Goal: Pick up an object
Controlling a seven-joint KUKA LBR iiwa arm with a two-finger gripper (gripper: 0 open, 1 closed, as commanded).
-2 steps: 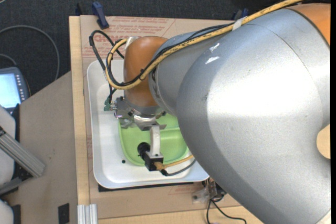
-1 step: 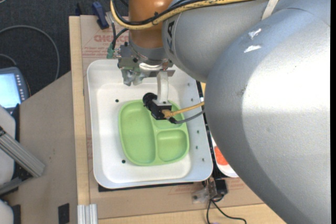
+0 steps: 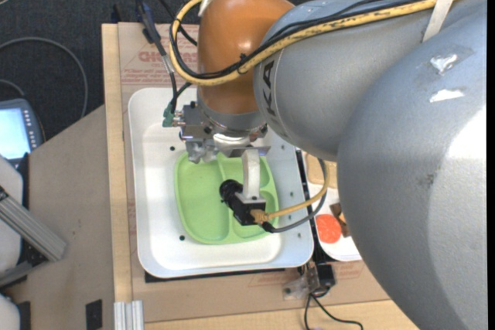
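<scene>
A light green divided tray (image 3: 203, 205) lies in the left white bin (image 3: 151, 166), towards its near right side. My gripper (image 3: 201, 148) hangs under the orange wrist band, low over the far edge of the green tray. The wrist and arm hide the tray's far right part and whatever lies right under the gripper. I see nothing held.
The right bin (image 3: 309, 166) is mostly covered by the big grey arm. An orange-red object (image 3: 329, 228) shows at its near left on something white. Cardboard bench edge (image 3: 116, 166) runs along the left; cables trail at the far side.
</scene>
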